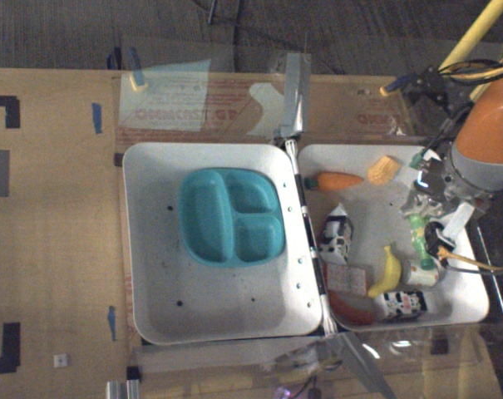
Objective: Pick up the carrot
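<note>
Carrot (337, 181): lying flat in the right bin (475, 302), near its 11 o'clock corner, long axis running 9 to 3 o'clock, green stub end toward the divider between the bins; free of any grip.
Yellow-tan chunk (383, 169): just beside the carrot's tip at 2 o'clock, looks like bread or a cracker, kind not certain.
Black-and-white carton (335, 238): at 6 o'clock from the carrot, against the bin's left wall.
Red-and-white flat packet (346, 278): below that carton, toward 6 o'clock.
Banana (387, 271): at 5 o'clock from the carrot, curved, standing on its lower end near the bin's middle.
Reddish item (355, 307): along the bin's 7 o'clock edge, kind unclear.
Small dark-labelled box (402, 304): at 5 o'clock of the banana, near the bin's lower rim.
Green bottle-like item (417, 231): at 4 o'clock from the carrot, partly hidden under the arm.
Claw (438, 214): over the right bin's 3 o'clock side, well apart from the carrot, below the orange band; cannot tell whether apart or together.
Left bin (151, 306): holding a teal divided plate (231, 215) near its centre.
Desk (43, 248): tan, with blue tape marks and black corner marks at 9 o'clock.
</note>
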### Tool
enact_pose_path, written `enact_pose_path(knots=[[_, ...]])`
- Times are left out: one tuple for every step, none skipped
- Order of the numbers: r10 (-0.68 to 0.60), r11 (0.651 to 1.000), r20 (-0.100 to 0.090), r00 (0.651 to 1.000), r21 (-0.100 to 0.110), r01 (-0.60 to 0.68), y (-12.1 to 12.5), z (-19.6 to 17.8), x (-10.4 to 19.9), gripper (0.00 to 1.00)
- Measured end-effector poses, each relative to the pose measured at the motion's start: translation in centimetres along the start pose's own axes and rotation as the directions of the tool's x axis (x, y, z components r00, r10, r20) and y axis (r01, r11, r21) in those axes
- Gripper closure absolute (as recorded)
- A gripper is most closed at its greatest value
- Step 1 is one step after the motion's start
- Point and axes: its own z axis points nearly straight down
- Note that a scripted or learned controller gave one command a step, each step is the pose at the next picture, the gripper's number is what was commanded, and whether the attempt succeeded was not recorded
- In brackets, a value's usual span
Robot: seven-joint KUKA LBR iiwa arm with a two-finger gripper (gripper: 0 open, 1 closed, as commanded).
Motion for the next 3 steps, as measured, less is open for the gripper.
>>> enact_pose_path(knots=[[0.238, 0.971, 0.000, 0.971, -0.002, -0.238, 3.9, -6.5, 3.6, 1.00], [0.243, 0.970, 0.000, 0.970, -0.002, -0.243, 3.4, 3.2, 7.8, 1.00], [0.243, 0.970, 0.002, 0.970, 0.001, -0.243, 3.3, 3.3, 7.7, 0.00]])
